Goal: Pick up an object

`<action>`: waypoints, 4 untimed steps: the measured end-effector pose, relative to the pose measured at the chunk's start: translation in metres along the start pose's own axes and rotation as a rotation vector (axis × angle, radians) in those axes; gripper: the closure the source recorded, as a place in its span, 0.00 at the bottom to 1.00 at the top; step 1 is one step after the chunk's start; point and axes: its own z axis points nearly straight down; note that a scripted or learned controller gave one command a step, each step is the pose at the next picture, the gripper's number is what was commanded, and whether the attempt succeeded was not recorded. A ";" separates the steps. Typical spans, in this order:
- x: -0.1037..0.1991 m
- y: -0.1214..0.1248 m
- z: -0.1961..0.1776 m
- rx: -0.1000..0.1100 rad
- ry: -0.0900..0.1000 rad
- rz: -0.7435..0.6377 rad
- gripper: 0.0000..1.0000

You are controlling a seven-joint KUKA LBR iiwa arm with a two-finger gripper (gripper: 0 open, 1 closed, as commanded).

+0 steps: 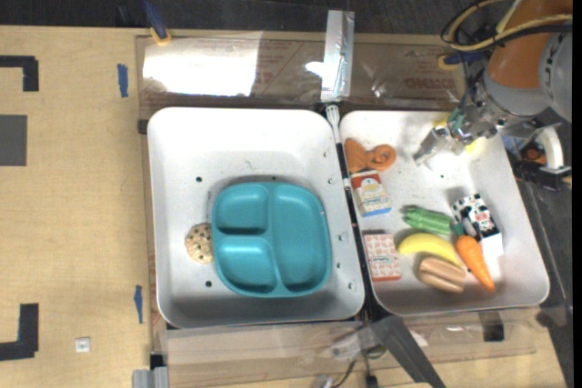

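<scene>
Banana [427, 244] (yellow) below tool [435, 144]

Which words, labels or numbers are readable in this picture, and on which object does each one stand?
No text can be read here.
Upper small carton in the right bin: red and white printing, too blurred.
Lower small carton: printed label, too small.
Black and white pack: pattern, no legible letters.
Clear sheet behind the bins: faint printing, unreadable.

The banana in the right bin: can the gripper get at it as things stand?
Probably yes. The banana lies uncovered from above, though a green vegetable, a hot dog and a carrot crowd it; the gripper hangs over the same bin.
</scene>
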 end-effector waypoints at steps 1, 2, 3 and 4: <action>-0.013 -0.003 0.012 -0.004 -0.010 0.032 0.00; -0.005 -0.062 -0.001 -0.018 -0.022 -0.071 0.00; 0.053 -0.171 0.015 -0.033 -0.028 0.137 0.00; 0.052 -0.159 0.019 -0.025 -0.035 -0.327 0.00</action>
